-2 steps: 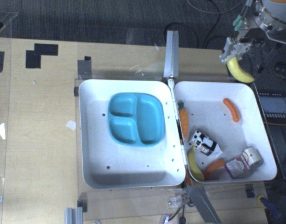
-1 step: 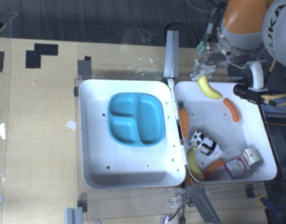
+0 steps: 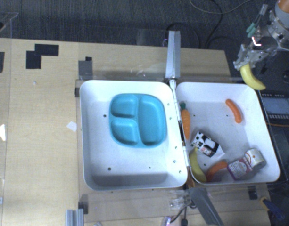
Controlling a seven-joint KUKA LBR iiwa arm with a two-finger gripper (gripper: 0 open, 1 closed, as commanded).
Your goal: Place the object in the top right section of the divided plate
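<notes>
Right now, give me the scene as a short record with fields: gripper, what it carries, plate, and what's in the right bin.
gripper: above the far right corner of the right bin, shut on a banana
banana: hangs from the fingers, over the bin's rim
plate: blue divided plate in the left bin, nothing on it
right bin contents: sausage, carrot, second banana, carton, black-and-white toy

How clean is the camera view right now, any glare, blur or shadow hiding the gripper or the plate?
Camera view: the gripper at upper right looks soft and blown out beside the banana; the blue divided plate is evenly lit and sharp; only mild sheen on the white bin walls.
</notes>
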